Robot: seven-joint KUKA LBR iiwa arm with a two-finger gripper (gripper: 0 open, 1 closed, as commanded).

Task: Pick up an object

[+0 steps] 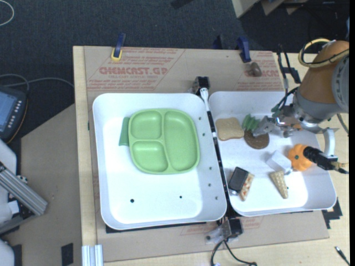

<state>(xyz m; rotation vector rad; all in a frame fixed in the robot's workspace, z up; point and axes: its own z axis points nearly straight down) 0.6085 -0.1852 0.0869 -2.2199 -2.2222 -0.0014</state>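
The right bin (310, 201) holds several small items. A tan toast slice (229, 128) lies at its back left, with a green leafy piece (250, 122) and a brown round disc (256, 141) beside it. My gripper (264, 127) hangs low over the green piece and the disc, reaching in from the right. Whether anything sits in its grasp is hidden by the wrist. An orange toy (297, 156) and a white block (275, 161) lie to the right of the disc.
A black block (238, 177), a pizza-like slice (247, 186) and a tan wedge (280, 183) lie toward the right bin's front. The left bin (111, 193) carries a green divided plate (163, 141). Clamps stand on the bench's back edge.
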